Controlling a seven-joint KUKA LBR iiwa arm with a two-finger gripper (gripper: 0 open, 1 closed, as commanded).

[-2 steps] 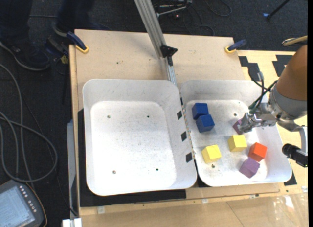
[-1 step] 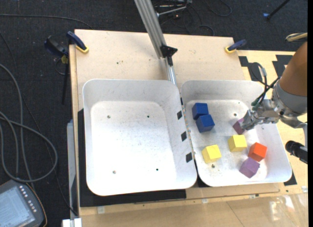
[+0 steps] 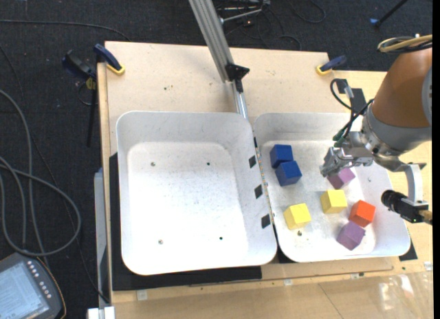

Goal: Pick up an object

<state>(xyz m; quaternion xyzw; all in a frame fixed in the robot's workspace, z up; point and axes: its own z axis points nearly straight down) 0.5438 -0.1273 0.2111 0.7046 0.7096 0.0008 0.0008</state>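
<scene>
The right bin (image 3: 385, 247) holds several small blocks. Two blue blocks (image 3: 284, 163) sit together near its left wall. A yellow block (image 3: 298, 214) lies lower left, another yellow block (image 3: 334, 201) sits in the middle, an orange block (image 3: 362, 212) is to its right, and a purple block (image 3: 351, 235) is near the front rim. A pale purple block (image 3: 340, 177) lies directly under my gripper (image 3: 335, 165), which hangs low over the bin's middle right. My fingers (image 3: 330, 167) reach down around its upper edge; whether they grip it is unclear.
The left bin (image 3: 137, 132) stands beside the right one. A slanted metal pole (image 3: 210, 25) runs from the top down to the bins' shared rear corner. Clamps (image 3: 110, 60) sit at the bench's back corners. The arm's grey and orange body (image 3: 405, 97) covers the right bin's far right.
</scene>
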